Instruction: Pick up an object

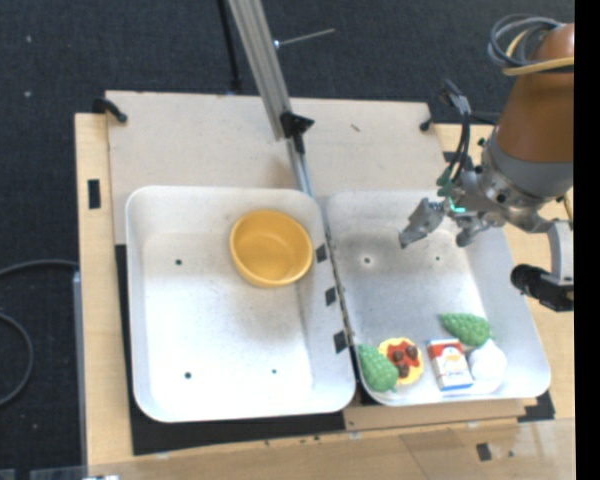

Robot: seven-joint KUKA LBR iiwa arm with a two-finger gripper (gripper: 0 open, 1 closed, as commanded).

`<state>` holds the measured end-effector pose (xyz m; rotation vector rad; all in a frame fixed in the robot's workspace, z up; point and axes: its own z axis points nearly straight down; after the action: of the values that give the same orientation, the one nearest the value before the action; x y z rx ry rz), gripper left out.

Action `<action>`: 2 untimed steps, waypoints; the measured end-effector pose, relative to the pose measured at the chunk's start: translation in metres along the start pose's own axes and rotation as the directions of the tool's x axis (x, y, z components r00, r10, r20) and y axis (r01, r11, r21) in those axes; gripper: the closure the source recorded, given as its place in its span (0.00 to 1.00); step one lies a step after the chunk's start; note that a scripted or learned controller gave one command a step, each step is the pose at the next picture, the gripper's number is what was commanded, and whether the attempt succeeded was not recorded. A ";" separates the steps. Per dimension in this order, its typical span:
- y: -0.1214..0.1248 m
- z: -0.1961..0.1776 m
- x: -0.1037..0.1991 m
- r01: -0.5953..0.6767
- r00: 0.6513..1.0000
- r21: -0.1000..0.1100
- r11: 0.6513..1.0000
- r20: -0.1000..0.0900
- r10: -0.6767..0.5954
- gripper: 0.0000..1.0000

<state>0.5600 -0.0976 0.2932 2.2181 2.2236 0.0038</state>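
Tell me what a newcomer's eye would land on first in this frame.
Probably the yellow bowl, alone near the top of the left bin. Next, the cluster of small colourful items along the near edge of the right bin: two green pieces, a yellow-and-red item and a small red-and-white box. The gripper hangs over that bin's far end, apart from them.

A yellow bowl (271, 247) sits upright in the left bin (170, 368), toward its back right part. The gripper (438, 225) hangs over the back of the right bin (380, 268), well apart from the things bunched along its front edge: two green pieces (377, 368) (466, 326), a yellow-and-red item (401, 358), a small red-and-white box (450, 365).
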 end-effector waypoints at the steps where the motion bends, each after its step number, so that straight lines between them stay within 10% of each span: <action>1: 0.002 0.042 0.002 -0.005 1.000 0.004 1.000 0.003 0.005 0.00; 2: -0.002 0.104 -0.005 -0.005 1.000 0.008 1.000 0.003 0.005 0.00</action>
<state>0.5578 -0.1028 0.1896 2.2254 2.2207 -0.0083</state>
